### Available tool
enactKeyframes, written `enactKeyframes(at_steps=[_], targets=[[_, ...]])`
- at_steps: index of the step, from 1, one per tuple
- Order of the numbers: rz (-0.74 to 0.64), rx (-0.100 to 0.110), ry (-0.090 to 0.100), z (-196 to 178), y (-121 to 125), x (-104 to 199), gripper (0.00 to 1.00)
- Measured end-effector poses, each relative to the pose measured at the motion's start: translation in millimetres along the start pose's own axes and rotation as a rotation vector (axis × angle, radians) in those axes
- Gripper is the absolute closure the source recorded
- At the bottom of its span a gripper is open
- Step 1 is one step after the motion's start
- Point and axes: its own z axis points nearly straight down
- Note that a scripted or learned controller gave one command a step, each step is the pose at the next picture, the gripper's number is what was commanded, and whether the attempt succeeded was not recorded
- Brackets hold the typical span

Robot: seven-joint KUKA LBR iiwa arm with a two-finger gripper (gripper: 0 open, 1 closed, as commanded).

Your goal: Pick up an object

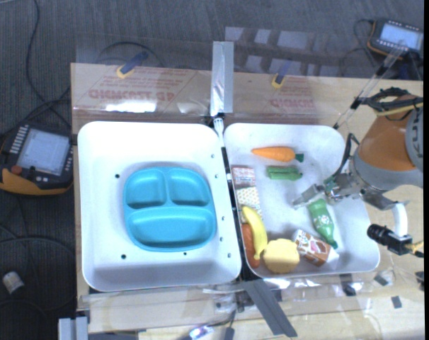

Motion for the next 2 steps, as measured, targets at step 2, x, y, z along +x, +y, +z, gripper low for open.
enactKeyframes(at_steps=[2], targets=[[-0.008, 0.013, -0.013, 4, -36, 19, 0.0]])
